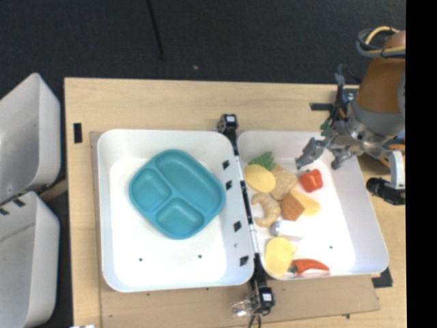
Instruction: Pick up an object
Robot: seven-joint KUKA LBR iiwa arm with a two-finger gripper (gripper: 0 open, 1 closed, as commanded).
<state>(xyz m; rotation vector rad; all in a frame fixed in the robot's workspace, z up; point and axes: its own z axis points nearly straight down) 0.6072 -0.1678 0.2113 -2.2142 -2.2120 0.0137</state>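
The wooden tabletop (164, 101) carries 2 shallow white bins side by side. The left bin (116, 251) holds 1 teal divided plate (177, 193), lying flat near its middle. The right bin (355, 224) holds a cluster of toy food against its left wall: a green leafy piece (262, 160) at the top, a yellow lemon-like piece (260, 178) just below it, a beige knobbly piece (268, 209), an orange wedge (293, 206), a small red pepper-like piece (311, 180), a round yellow piece (278, 254) near the bottom, and a red chili-like piece (311, 266) beside that. The arm comes in from the right, and the tool (325, 153) hangs over the upper part of the right bin, its 2 fingers spread apart with nothing between them. The red pepper-like piece lies just below the tool, apparently not touching it, though the slant makes this hard to judge.
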